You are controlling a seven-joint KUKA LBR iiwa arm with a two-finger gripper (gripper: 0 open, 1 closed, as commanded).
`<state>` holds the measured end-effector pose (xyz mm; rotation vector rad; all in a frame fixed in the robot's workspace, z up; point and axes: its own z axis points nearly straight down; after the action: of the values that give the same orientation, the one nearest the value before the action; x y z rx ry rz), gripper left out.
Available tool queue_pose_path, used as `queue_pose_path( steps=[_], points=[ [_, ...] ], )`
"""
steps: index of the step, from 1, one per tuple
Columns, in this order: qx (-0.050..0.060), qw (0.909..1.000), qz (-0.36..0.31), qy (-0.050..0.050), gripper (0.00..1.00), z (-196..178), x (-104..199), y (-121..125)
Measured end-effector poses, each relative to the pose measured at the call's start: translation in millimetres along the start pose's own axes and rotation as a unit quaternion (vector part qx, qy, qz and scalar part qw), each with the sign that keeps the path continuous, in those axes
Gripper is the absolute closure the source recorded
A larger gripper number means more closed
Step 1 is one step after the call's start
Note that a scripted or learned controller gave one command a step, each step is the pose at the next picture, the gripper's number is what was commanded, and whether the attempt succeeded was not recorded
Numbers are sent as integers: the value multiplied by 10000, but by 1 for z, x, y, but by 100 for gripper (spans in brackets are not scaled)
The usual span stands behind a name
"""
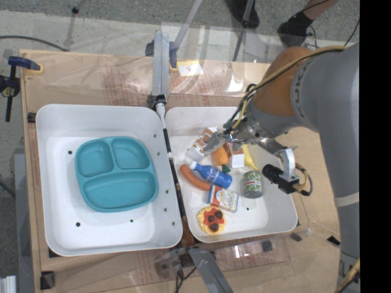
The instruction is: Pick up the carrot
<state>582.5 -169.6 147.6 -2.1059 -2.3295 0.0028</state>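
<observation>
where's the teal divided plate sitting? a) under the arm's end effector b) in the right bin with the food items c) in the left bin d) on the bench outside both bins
c, the teal divided plate lies flat in the left bin, while the end effector is over the cluttered right bin, among the food items.

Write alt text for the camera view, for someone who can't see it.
A grey robot arm's pincer hangs over toy food cluttering the right bin, close above an orange carrot beside a blue bottle. The left bin holds a teal divided plate.
</observation>
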Motion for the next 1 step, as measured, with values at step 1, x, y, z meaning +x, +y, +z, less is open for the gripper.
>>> queue_pose_path(
  steps=[1],
  points=[
    [-184, 9967, -784, -54, 0, 36, -39, 18]
  ],
)
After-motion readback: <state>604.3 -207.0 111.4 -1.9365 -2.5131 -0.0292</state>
